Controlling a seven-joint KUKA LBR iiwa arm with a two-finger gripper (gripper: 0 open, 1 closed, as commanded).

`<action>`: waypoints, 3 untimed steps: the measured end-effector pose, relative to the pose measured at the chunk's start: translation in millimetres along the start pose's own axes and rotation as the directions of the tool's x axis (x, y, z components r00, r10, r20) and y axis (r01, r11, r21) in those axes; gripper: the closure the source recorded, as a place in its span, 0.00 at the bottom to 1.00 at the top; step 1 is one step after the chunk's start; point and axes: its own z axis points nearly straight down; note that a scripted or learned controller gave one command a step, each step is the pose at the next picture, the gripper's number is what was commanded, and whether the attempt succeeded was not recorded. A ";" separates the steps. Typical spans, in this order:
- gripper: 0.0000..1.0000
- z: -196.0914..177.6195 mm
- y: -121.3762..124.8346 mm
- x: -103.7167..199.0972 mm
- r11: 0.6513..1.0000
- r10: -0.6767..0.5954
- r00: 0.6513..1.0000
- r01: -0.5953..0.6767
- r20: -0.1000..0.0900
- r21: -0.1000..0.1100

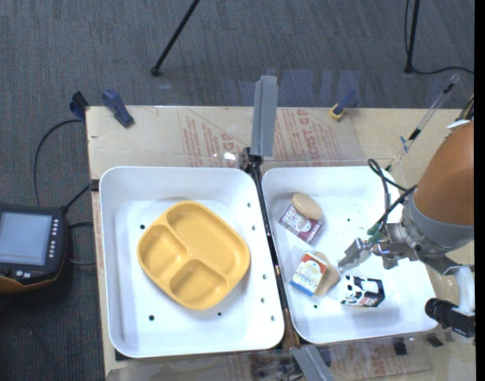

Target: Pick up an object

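Bench (186, 137): a wooden top with red lettering, carrying two shallow white bins side by side; blue clamps sit at its far edge.
Arm (452, 189): grey with an orange band, reaching in from the right over the right bin.
Left bin (119, 205): white, holding one yellow plate.
Right bin (349, 185): white, holding the small items and the claw.
Plate (194, 254): yellow, with three compartments, lying flat near the middle of the left bin.
Screen unit (24, 243): a dark handheld unit with an orange edge, on the floor left of the bench.
Claw (355, 254): low over the middle of the right bin, angled toward the left; whether its fingers are spread or pressed together cannot be told, and nothing is seen between them.
Purple packet (299, 222): lies flat in the far left part of the right bin, with a tan round cookie (308, 206) resting on its far end.
Small carton (312, 273): blue, white and orange, tilted, just left of the claw.
Black-and-white box (362, 292): lies just below the claw, near the front of the right bin.
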 end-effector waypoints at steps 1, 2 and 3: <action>0.00 120.1 41.4 -50.4 0.999 -0.038 0.999 0.038 0.003 -0.015; 1.00 111.7 39.6 -51.9 1.000 -0.029 1.000 0.029 -0.002 -0.011; 1.00 125.8 9.0 -97.4 0.962 0.274 0.962 -0.274 -0.002 0.000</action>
